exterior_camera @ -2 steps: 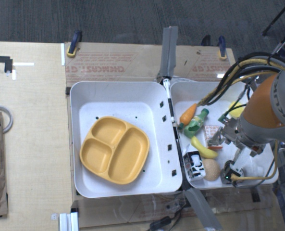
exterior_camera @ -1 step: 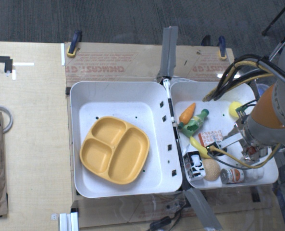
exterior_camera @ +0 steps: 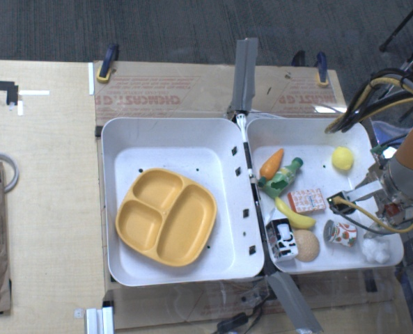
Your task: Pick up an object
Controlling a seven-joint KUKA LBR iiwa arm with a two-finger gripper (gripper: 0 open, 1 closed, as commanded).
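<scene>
Objects (exterior_camera: 306,200) crowd right bin (exterior_camera: 317,127); arm (exterior_camera: 408,165) over right rim.

Bright even light, soft shadows, sharp

Arm (exterior_camera: 409,165) cut off, perhaps gripper too

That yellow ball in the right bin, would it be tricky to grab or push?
Probably. The yellow ball looks round and smooth, so it would likely roll if nudged and might slip from the fingers. It sits apart from the other items, with bare bin floor around it to roll across.
</scene>
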